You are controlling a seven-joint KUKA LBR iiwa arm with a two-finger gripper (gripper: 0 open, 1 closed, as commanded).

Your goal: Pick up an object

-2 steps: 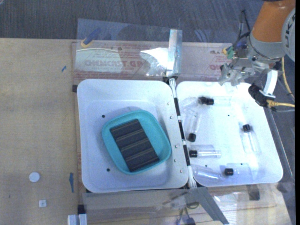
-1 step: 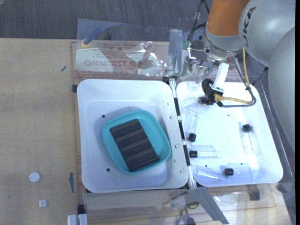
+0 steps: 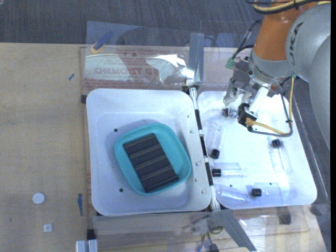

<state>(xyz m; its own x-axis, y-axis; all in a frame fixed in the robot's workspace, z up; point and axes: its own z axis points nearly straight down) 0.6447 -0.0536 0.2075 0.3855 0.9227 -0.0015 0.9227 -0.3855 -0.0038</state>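
Scattered over the right shallow white bin (image 3: 302, 185) lie 4 clear plastic tubes with black caps: one upright near the divider (image 3: 216, 142), one lying below it (image 3: 227, 171), one at the near edge (image 3: 262, 191), one toward the right (image 3: 276, 154). At the bin's far left corner hangs the pincer (image 3: 237, 111); whether it is parted or closed, I cannot tell. Left, the other white bin (image 3: 102, 114) holds a teal plastic tray (image 3: 181, 156) carrying a dark ribbed rectangular block (image 3: 150, 162). Both rest on the wooden desk (image 3: 37, 119).
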